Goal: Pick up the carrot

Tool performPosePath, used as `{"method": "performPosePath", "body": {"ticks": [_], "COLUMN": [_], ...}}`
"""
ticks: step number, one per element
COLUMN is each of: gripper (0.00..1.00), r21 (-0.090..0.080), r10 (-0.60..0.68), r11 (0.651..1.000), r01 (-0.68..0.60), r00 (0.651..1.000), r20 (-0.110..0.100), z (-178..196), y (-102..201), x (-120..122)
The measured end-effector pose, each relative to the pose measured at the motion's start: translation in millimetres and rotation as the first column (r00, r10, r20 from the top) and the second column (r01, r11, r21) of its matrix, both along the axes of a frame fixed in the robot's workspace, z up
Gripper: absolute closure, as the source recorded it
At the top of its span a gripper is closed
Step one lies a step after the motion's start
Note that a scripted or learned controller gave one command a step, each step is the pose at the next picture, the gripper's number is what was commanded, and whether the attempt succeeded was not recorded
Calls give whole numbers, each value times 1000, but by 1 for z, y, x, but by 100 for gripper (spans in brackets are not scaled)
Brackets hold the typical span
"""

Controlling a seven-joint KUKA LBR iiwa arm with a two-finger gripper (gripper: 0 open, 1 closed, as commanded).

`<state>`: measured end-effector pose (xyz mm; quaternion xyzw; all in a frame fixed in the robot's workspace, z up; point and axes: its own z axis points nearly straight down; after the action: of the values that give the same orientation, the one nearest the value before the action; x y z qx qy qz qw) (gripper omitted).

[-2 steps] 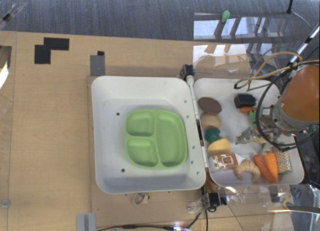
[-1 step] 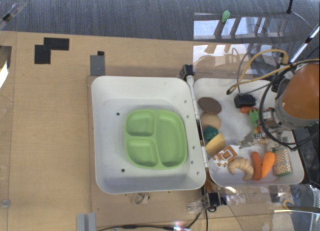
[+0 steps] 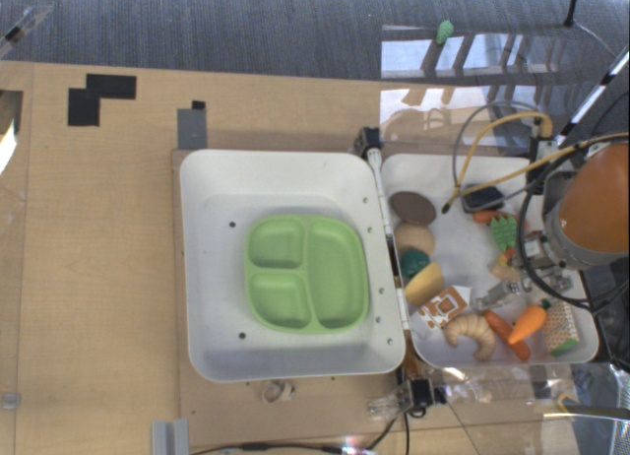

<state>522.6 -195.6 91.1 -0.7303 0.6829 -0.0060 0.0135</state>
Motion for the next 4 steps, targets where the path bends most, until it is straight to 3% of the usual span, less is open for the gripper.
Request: {"method": "performPosePath", "body": {"ticks": [1, 2, 3, 4], "gripper": [0, 0, 0, 100], "r21": [-9, -12, -16, -18], "r10": [40, 86, 421, 416], "r11": [999, 996, 907, 909], "r01": [-40, -86, -421, -416], "r00": [999, 996, 907, 909], "r20": [-16, -10, -7, 4], "z": [17, -2, -2, 11], "y": [-6, -4, -3, -1], "x": [20, -4, -18, -14]}}
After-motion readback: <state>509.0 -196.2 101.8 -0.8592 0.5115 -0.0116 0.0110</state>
